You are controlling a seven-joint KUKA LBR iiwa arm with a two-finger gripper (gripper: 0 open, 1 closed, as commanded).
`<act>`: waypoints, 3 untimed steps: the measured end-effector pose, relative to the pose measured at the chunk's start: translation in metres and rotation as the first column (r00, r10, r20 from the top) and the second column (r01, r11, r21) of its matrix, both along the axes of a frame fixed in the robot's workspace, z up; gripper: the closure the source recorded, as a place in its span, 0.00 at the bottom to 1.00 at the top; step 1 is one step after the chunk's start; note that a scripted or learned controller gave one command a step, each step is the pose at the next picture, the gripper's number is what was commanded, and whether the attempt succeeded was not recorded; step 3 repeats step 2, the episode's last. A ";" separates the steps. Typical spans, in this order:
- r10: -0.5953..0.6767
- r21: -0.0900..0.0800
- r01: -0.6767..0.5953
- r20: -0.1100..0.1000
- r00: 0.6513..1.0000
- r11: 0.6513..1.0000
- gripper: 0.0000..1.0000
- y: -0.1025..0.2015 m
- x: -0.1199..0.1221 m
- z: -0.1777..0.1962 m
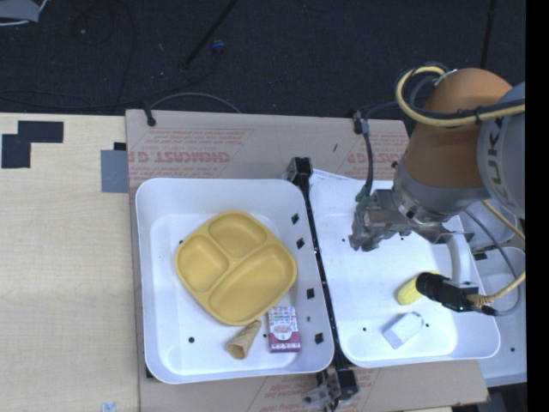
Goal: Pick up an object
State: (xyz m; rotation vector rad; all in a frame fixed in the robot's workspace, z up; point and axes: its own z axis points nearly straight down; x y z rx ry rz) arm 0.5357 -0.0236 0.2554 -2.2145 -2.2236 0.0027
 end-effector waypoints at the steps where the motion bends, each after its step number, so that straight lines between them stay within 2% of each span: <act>1: -0.001 -0.001 0.001 0.001 1.000 1.000 1.00 0.041 0.030 -0.012; 2: 0.000 -0.001 0.000 0.001 1.000 1.000 1.00 0.092 0.047 -0.027; 3: 0.000 -0.001 0.000 0.001 1.000 1.000 1.00 0.092 0.047 -0.027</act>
